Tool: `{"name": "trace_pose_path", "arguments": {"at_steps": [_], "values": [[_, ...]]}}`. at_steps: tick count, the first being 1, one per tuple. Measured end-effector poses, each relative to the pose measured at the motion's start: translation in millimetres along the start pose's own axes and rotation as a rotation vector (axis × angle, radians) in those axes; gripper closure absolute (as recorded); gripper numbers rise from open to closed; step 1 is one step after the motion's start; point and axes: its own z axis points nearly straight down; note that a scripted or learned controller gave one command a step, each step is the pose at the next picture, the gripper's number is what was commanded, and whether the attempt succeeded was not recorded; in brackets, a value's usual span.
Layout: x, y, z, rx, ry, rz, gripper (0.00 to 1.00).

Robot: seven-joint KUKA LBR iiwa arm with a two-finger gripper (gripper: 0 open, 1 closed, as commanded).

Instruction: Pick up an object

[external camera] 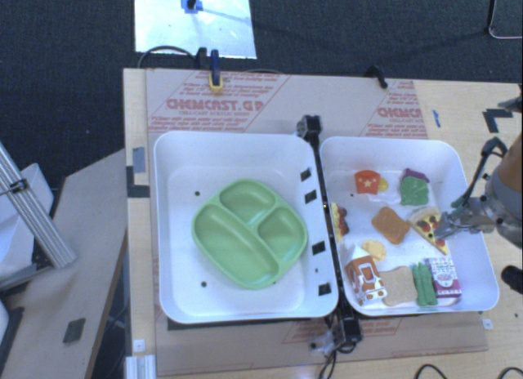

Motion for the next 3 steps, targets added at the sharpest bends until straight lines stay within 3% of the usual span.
{"name": "trace_pose_path", "arguments": {"at_steps": [1, 2, 3], "values": [[-3.4, -5.3, -60.6, -0.001, 0.0, 0.0, 1.0], [-3.7, -4.2, -66.2, 0.004, 0.002, -0.001, 1.0], [46.8, 16.0, -75.6, 0.003, 0.004, -0.007, 1.0]]}}
